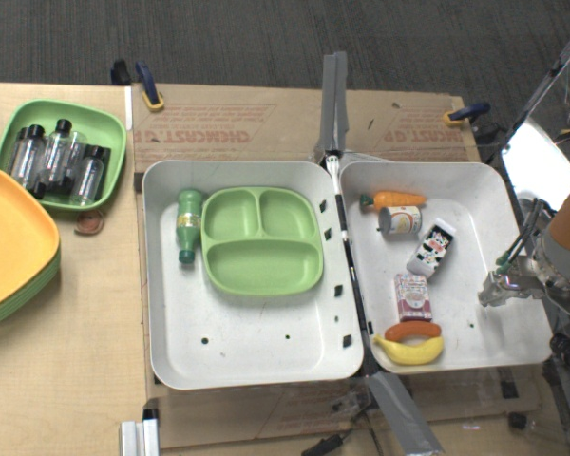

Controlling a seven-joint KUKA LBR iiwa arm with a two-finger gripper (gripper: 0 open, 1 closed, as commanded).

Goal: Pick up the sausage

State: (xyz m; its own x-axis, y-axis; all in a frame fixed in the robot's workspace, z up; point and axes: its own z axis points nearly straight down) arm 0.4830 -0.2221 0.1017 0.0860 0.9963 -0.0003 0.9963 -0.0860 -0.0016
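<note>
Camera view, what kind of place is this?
Probably a robot lab bench: two white bins clamped over cardboard, toy food like a sausage, and the arm's hand.

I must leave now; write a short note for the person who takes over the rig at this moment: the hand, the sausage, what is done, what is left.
Hand: low over the right bin, near its right wall, with nothing between its fingers. Whether they are open or shut cannot be told.
Sausage: the orange-red piece at the near edge of the right bin, lying against the top of the yellow banana, just below the pink box. It is to the left of the hand and apart from it.
Done: nothing yet; the sausage lies in the bin.
Left: move the hand over the sausage, grasp it and lift it, probably without catching the banana.
</note>
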